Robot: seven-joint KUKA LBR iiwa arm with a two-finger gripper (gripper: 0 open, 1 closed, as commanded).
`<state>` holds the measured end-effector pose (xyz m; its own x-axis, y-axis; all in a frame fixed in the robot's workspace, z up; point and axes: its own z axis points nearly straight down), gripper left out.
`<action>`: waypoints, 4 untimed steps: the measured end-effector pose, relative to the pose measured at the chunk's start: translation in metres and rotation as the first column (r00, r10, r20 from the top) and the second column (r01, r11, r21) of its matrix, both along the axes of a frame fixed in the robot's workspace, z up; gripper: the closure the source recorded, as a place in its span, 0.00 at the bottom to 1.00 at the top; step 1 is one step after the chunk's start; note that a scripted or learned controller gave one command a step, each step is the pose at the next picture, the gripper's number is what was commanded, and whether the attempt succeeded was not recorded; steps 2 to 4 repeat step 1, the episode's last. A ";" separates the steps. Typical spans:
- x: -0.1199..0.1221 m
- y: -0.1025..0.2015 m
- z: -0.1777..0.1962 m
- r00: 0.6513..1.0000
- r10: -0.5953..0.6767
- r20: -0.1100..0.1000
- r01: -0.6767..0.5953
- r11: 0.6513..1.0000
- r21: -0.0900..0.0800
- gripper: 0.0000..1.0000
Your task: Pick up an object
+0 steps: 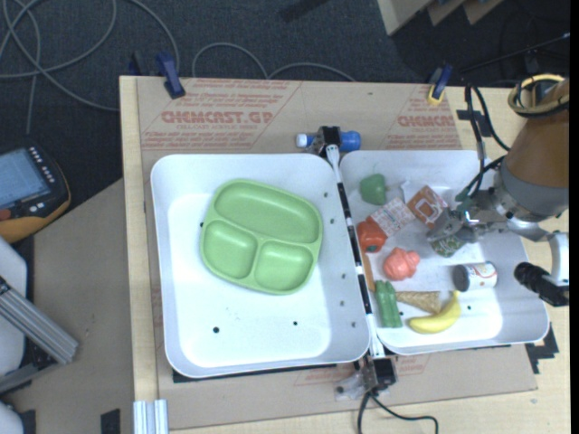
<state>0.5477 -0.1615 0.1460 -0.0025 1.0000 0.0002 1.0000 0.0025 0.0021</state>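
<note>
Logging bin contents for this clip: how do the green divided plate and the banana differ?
The green divided plate lies alone in the left bin; the banana lies among other small items in the right bin. The plate is far larger than the banana. The plate is pale green, the banana yellow. Both rest flat on a bin floor, apart from the end effector.

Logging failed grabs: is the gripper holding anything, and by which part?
Cannot be told: the gripper is low in the right bin, its tips blurred.
</note>
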 end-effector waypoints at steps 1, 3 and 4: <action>0.069 0.076 0.039 1.000 0.001 0.000 -0.001 1.000 0.001 1.00; 0.069 0.076 0.039 1.000 0.001 0.000 -0.001 1.000 0.001 1.00; 0.069 0.076 0.039 1.000 0.001 0.000 -0.001 1.000 0.001 1.00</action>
